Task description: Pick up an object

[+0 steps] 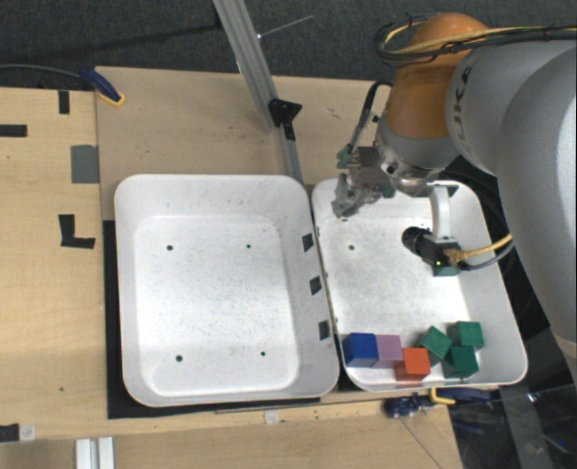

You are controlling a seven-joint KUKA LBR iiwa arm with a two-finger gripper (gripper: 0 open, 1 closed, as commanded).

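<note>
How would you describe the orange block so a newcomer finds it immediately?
Look in the right bin, at the cluster of small blocks along its near edge. The orange block sits nearest that edge, between the purple block and the green blocks; it is the only orange one.

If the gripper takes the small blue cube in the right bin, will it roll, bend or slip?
The small blue cube has flat faces and sharp edges, so it probably sits steady and will not roll. It looks solid, so likely stiff and light. It touches the pale purple cube and lies near the wall of the right white bin, so fingers may find little room.
</note>
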